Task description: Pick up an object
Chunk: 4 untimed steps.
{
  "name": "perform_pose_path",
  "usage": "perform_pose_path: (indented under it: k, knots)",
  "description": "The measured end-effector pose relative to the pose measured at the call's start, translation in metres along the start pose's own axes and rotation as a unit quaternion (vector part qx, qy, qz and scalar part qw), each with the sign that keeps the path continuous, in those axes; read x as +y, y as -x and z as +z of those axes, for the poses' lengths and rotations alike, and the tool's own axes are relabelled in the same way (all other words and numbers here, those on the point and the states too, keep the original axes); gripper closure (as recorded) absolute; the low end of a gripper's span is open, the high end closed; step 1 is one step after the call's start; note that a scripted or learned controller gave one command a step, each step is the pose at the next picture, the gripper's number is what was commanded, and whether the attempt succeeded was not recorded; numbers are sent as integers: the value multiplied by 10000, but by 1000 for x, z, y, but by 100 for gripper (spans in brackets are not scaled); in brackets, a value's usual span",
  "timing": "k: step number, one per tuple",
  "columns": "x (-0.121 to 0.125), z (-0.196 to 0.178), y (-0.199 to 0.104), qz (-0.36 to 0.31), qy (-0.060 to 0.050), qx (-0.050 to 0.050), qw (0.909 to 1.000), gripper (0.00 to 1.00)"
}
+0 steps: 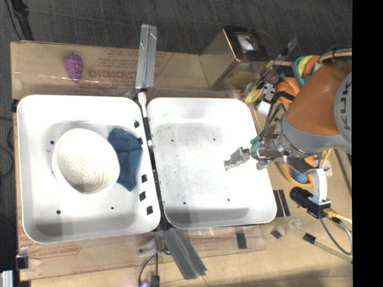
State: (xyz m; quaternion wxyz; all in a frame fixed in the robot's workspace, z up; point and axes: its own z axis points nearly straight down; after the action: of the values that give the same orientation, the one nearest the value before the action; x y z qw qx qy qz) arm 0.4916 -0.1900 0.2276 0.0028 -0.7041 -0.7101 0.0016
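Note:
A white woven dome-shaped object (87, 159) lies in the left bin (36, 115). A blue cloth (126, 155) lies crumpled against its right side, near the divider. My gripper (238, 158) hangs over the right part of the right bin (197, 109), far from both objects. The arm's grey and orange body (317, 109) reaches in from the right. Nothing shows between the fingers.
A purple berry-like item (73, 66) lies on the cardboard behind the left bin. A metal rail (145, 58) runs along the divider between the bins. A brown box (239, 46), cables and coloured clutter (281, 85) crowd the right rear.

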Motion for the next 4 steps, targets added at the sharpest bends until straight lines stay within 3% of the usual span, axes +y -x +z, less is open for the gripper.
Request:
perform_pose_path:
  k: [1, 2, 3, 4]
  knots:
    - [-14, -88, 22, 1123, 33, -12, 9937, 0]
    - [44, -196, 5, 1734, 23, -10, 9849, 0]
    - [144, -202, 1, 2391, 5, -8, 9710, 0]
    - [165, -213, 10, 4324, 9, -1, 9017, 0]
